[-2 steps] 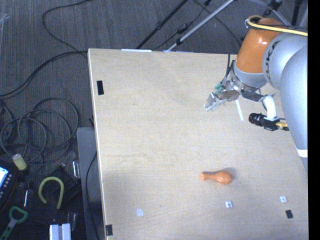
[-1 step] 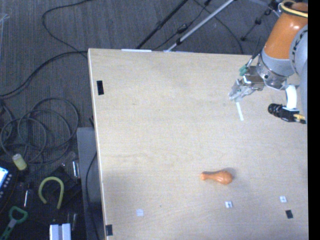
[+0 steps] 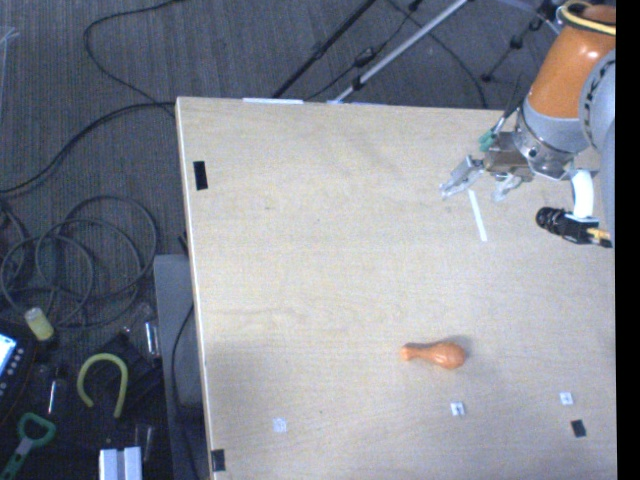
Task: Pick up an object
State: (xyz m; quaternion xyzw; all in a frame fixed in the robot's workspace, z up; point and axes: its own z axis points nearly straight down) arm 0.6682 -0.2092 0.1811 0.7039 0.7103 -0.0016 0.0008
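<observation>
The tool (image 3: 480, 180) hangs at the worktop's (image 3: 320, 268) far right, fingers spread apart and gripping nothing. A thin white stick (image 3: 477, 216) lies just beneath it. The likeliest target, an orange pear-shaped object (image 3: 436, 354), sits well apart, lower down toward the near edge. Here's the risk: if the tool drops where it is, it closes on bare wood or just nudges that stick. And the orange piece looks rounded and tapered, so an off-centre pinch could squirt it sideways.

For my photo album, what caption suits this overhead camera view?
Robot arm's gripper poised over a pale wooden bench, an orange pear-shaped object lying apart, nearer the camera.
</observation>
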